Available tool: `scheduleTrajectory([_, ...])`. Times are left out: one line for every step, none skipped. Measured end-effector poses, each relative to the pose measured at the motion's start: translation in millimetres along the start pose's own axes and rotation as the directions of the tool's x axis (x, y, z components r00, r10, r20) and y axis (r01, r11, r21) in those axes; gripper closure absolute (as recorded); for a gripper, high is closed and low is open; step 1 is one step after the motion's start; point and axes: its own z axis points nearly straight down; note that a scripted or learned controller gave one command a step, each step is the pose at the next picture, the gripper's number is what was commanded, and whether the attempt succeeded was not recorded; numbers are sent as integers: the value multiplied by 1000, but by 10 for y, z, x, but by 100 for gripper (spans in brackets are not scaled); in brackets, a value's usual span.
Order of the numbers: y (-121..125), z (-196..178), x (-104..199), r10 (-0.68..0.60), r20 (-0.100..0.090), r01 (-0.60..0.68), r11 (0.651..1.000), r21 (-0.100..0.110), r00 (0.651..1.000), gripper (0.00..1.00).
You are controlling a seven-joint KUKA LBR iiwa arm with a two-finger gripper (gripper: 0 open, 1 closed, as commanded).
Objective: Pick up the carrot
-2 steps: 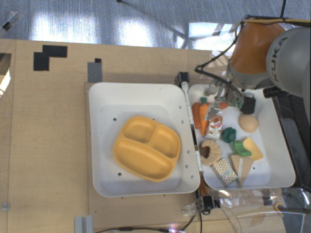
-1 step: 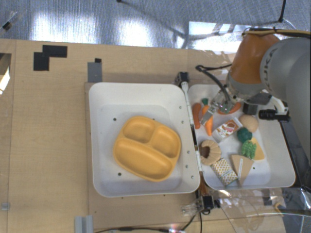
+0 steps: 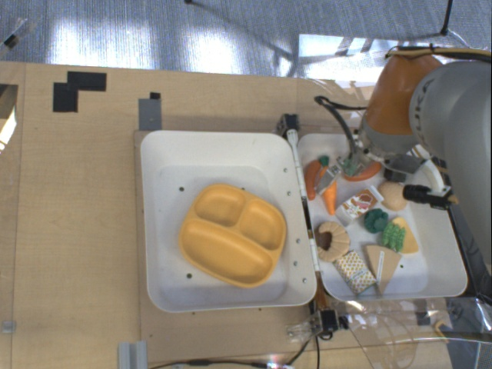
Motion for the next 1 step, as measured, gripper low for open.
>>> scheduleTrajectory([-192,-8,141,129,0,-129,992,-6,992,0])
